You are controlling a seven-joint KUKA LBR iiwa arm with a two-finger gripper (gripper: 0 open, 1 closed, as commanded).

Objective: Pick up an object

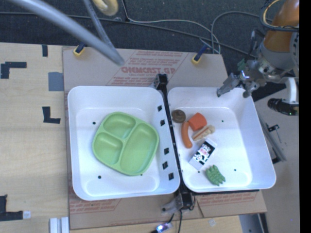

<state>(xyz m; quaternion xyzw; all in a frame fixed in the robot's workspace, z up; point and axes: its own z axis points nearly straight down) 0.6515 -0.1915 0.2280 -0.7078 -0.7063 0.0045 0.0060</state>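
Gripper (pixel 235 88) spread wide, holding nothing, above far right corner of right bin (pixel 262 144). Orange block (pixel 197 121), carrot (pixel 186 135), green toy (pixel 215 174) lie toward bin's left edge. Green plate (pixel 126 142) in left bin (pixel 77 149).

The table (pixel 29 144) has a pale wood top marked with several dark tape pieces along its left part. A brown cardboard sheet (pixel 146 67) with red print lies flat on it, held at its far edge by two yellow-and-blue clamps (pixel 79 49). On the cardboard sit two shallow white bins side by side, touching along a dark divider: the left bin (pixel 80 130) and the right bin (pixel 252 144). Black cables (pixel 160 21) trail over the dark surface beyond the table's far edge.
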